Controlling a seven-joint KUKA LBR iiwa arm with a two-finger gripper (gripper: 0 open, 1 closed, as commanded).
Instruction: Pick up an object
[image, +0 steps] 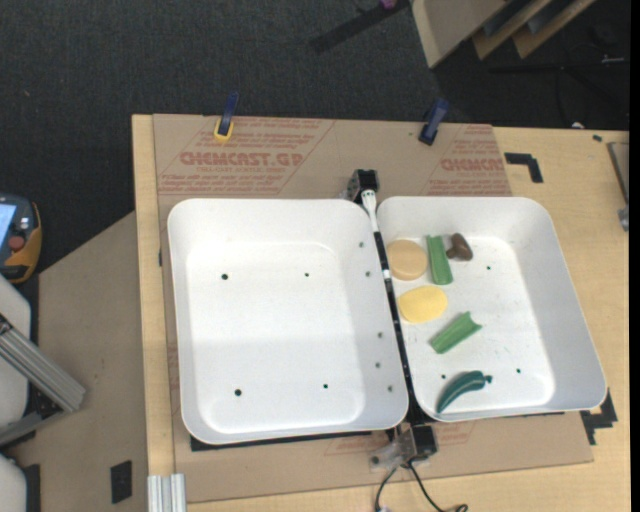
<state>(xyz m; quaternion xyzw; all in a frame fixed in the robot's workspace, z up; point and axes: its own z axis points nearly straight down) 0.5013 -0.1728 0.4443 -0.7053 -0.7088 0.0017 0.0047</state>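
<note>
Nearest, a dark green pepper-like piece (462, 388) lies at the right bin's (560, 300) front edge, long axis slanting. Beyond it: green strip (455, 333), yellow disc (423, 304), tan disc (406, 259), upright green stick (438, 259), a brown lump (459, 246), possibly a toy. My claw's state: cannot tell. I reach in from the right.

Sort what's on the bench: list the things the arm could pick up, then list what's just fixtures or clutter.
Candidates for picking, all in the right bin:
tan disc
yellow disc
upright green stick
tilted green stick
dark green curved piece
small brown lump

Not for picking:
left bin
cardboard sheet
two blue clamps
</note>
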